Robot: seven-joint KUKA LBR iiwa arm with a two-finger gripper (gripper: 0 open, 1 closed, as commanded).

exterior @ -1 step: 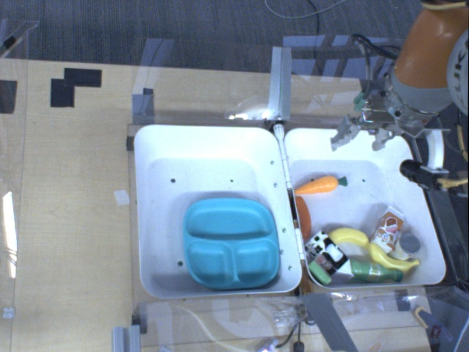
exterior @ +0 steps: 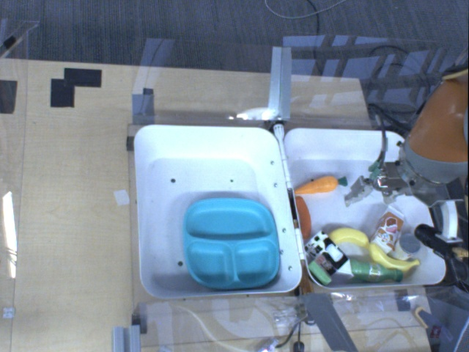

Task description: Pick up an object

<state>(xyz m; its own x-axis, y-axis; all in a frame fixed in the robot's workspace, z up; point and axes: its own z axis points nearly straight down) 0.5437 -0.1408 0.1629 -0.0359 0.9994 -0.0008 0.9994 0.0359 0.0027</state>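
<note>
The gripper [exterior: 364, 188] was seen low over the right bin [exterior: 330, 144], fingers spread, nothing held. A toy carrot [exterior: 316, 185] lay just beside it. It was judged light, stiff and smooth, best taken across its middle.

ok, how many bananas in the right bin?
2. One banana lies near the bin's middle front, above the green bottle; the second banana sits just right of it, curving toward the front right corner. More could be hidden under the pile.
</note>
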